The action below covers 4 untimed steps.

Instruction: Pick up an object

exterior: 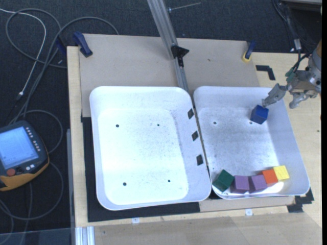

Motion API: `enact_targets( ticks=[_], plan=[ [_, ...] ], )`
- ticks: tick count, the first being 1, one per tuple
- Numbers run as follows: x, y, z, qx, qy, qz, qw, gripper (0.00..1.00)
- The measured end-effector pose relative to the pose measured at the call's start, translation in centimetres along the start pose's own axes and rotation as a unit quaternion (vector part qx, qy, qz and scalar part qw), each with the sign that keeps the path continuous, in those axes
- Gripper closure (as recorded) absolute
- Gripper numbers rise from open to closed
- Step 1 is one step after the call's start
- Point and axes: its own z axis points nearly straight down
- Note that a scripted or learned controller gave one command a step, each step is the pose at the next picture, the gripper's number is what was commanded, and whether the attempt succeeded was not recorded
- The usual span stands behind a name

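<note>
Along the lower edge of the right bin (291,142) you see a row of blocks pressed against its near wall: a green block (223,179), two purple blocks (241,183) (258,182), an orange block (270,177) and a yellow block (281,173), each touching the next. The left bin (102,137) sits just beside it at centre frame. At the left edge of the frame, a teach pendant (18,154) lies on the dark floor amid cables (30,40). Farther up in the right bin, a blue block (259,114) sits apart from the row. Just above and to its right, the gripper (286,97) hangs over the bin's upper right rim, fingers spread apart with nothing between them. Beyond, blue clamps (82,44) (249,50) grip the board's (127,60) far edge, and a metal rail (162,22) runs to the top.
</note>
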Motion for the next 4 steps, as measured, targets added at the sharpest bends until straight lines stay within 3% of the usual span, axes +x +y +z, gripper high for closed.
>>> enact_targets(
  ticks=[1,2,3,4],
  plan=[
    [-0.1,4.9,11.4,-0.001,0.0,0.001,1.0,0.0],
    [0.3,5.2,13.3,0.0,0.0,0.0,1.0,0.0],
    [4.3,4.9,13.2,-0.001,0.001,-0.001,1.0,0.0],
    [4.1,5.0,12.1,-0.002,0.0,-0.001,1.0,1.0]
  ],
)
